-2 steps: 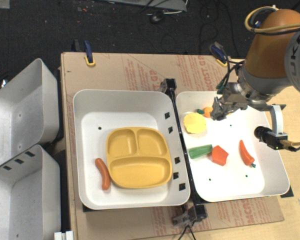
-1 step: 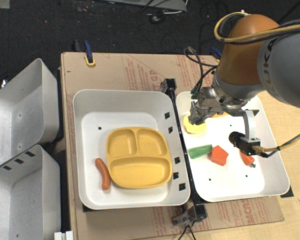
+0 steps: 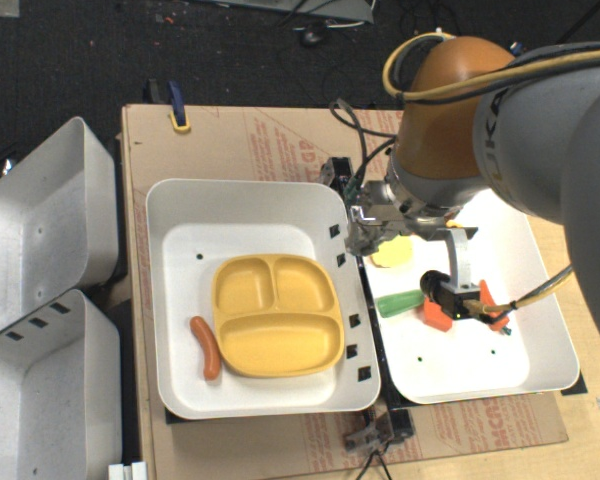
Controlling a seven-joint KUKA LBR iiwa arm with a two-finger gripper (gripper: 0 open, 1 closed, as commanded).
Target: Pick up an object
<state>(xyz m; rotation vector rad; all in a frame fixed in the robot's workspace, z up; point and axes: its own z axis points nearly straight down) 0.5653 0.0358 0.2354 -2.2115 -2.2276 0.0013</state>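
The hand hung over the right bin's far left corner, just above a yellow piece; its grip couldn't be told. Apparently approaching; next, descend and close.

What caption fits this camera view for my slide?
KUKA arm's claw hovers over right bin holding yellow piece, green block, orange pieces; left bin holds yellow tray, sausage.

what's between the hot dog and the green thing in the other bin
In the camera view, the yellow divided plate lies between the hot dog and the green object, along with the bins' adjoining walls.
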